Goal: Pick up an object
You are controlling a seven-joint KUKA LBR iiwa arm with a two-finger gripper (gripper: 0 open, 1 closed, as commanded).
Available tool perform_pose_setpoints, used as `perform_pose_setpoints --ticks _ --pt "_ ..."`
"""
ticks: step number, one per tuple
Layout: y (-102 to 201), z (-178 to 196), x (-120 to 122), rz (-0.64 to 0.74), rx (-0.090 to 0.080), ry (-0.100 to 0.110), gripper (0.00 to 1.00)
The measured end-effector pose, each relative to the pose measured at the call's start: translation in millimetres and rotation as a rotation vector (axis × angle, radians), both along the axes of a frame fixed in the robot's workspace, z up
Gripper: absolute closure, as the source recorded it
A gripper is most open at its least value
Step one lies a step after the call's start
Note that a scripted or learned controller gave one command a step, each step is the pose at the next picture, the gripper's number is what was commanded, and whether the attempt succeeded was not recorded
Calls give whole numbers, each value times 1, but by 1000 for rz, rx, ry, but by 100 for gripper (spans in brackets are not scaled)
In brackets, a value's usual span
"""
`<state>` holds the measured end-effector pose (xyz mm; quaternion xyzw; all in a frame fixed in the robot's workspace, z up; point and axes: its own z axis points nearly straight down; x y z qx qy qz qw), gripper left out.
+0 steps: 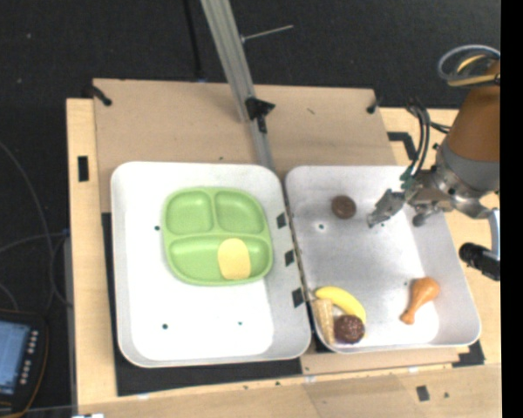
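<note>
Camera view: claw [401, 209] over right bin [376, 273], fingers apart, nothing between them. Brown ball [343, 205] just left of claw, nearest target. Drumstick [420, 299] below claw; banana [341, 302] and second ball [349, 328] farther down-left, touching. Risk: round ball rolls off on contact; claw closes beside it; crowded corner blocks fingers.

Even overhead light, fairly bright — white bins [139, 320] near washed out, floor [35, 42] very dark. Shadows soft, short. Whole frame slightly soft, grainy — small items lack fine detail.
</note>
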<state>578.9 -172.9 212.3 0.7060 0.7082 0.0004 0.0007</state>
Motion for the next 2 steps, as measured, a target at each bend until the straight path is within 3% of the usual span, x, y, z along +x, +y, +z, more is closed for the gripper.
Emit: perform_pose_setpoints --ticks 1,2 --pt "0 0 0 -1 0 0 0" --pt "3 -43 1 -2 -1 4 0"
